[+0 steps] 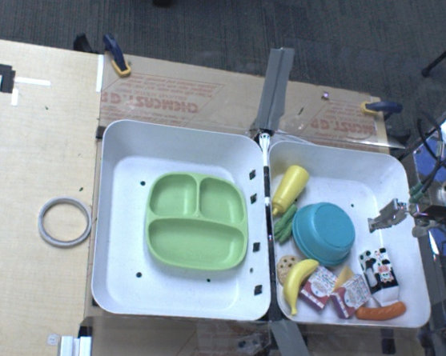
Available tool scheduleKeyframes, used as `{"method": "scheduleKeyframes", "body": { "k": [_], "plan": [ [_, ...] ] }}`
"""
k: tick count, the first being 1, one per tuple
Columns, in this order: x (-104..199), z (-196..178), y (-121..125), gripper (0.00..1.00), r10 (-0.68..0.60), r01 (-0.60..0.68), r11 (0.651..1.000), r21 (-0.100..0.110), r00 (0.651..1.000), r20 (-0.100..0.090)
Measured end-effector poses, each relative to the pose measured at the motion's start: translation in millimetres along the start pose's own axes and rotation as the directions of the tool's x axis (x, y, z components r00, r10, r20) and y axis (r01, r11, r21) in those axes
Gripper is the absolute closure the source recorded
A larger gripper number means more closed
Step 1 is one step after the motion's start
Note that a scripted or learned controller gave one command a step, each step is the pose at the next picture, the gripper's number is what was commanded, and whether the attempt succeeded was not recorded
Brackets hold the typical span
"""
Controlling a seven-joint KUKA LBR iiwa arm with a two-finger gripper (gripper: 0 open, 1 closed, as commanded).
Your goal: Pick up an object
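Several toys crowd the right bin (346, 160): a teal bowl (323, 232) mid-bin, a yellow bottle (290, 186) toward the divider, a banana (298, 281), small cartons (321, 288), a black-and-white cow carton (378, 269) and a sausage (380, 312) along the near wall. The gripper (388, 215) hovers above the bin's right side, carrying nothing; how its pincer stands, I cannot tell. A green divided plate (197, 222) lies in the left bin (112, 224).
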State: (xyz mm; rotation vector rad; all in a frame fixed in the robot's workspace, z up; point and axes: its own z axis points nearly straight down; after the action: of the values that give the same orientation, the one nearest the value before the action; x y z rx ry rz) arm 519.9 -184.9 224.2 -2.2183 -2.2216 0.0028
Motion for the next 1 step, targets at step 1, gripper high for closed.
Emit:
{"method": "scheduleKeyframes", "body": {
  "k": [1],
  "plan": [
    [46.6,19.2,58.7,0.0,-0.088,0.088,0.996,-0.001,0.996,0.001]
  ]
}}
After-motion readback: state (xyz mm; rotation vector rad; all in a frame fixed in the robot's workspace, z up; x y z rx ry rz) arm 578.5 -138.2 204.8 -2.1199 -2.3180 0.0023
